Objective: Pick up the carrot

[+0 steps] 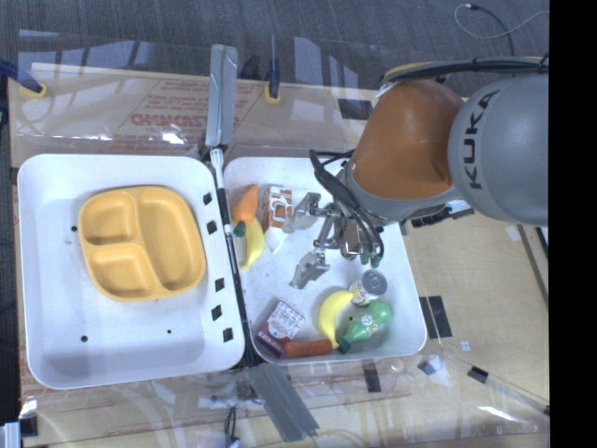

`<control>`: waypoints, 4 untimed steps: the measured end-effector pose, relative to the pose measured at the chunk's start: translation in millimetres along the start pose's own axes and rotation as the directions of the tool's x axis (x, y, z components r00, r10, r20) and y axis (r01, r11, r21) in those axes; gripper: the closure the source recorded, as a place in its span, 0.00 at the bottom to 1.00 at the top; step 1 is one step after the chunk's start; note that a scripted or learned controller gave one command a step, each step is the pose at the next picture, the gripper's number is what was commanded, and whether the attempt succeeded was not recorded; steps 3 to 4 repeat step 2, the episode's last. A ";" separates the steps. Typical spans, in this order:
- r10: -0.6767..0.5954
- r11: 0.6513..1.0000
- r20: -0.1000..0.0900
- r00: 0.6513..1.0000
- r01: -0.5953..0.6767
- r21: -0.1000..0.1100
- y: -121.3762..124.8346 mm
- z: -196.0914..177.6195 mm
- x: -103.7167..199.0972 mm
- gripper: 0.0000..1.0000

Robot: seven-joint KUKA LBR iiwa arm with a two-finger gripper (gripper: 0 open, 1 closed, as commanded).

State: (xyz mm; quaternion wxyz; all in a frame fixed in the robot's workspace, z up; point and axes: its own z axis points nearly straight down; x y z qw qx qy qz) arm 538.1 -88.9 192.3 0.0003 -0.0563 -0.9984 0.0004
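In the right-hand bin [410, 278], against its left wall near the far corner, lay the carrot [245, 203], an orange tapered piece pointing roughly away from the camera, with a small banana [253, 243] touching or nearly touching its near end and a printed packet [279, 207] just beside it on the right. The hand [311, 267] hung over the middle of that bin, well apart from the carrot; it had hold of nothing, and its metal parts were too tangled with cables to tell how far it was spread. A second orange stick [308, 348] lay at the near wall, beside a red-and-white packet [281, 321], a lemon [336, 312] and a green bottle [366, 323]; it might also have been a carrot, though I took the far one as the clearer target. The yellow divided plate [142, 242] sat alone in the left bin [37, 278].

The carrot looked like a toy: probably light, stiff and smooth, so likely to slip or roll under a loose pinch. Its thick middle seemed the best place to grip, across the width. The wall close on one side left little room for a finger there, so I judged a squeeze along the wall line, or a nudge inward first, the safer approach.
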 end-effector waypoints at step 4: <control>-0.079 0.997 0.002 0.997 0.079 -0.001 29.3 0.1 -56.3 0.00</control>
